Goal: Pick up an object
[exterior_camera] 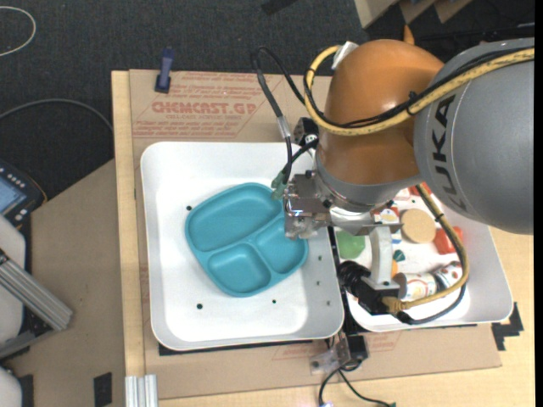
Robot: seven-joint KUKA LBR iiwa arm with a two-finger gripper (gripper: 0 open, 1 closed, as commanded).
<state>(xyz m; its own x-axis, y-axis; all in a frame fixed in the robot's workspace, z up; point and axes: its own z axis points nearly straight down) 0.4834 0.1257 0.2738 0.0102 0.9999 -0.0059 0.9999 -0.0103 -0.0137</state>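
Note:
A teal divided plate [240,237] with three compartments lies in the left white bin [170,185], slightly right of the bin's middle. The gripper [296,213] hangs at the plate's right rim, close to the wall between the two bins. The big orange and grey wrist above covers most of it. In the right bin [492,299], partly under the arm, lie a round tan disc [417,225], a green item [349,245], an orange-red piece [445,241] and a small bottle-like object [422,286].
The bins rest on a cardboard sheet [204,104] with red print. A blue clip [164,70] sits at its far left corner. Black cables loop from the wrist over the bin divider. The arm's body overhangs most of the right bin.

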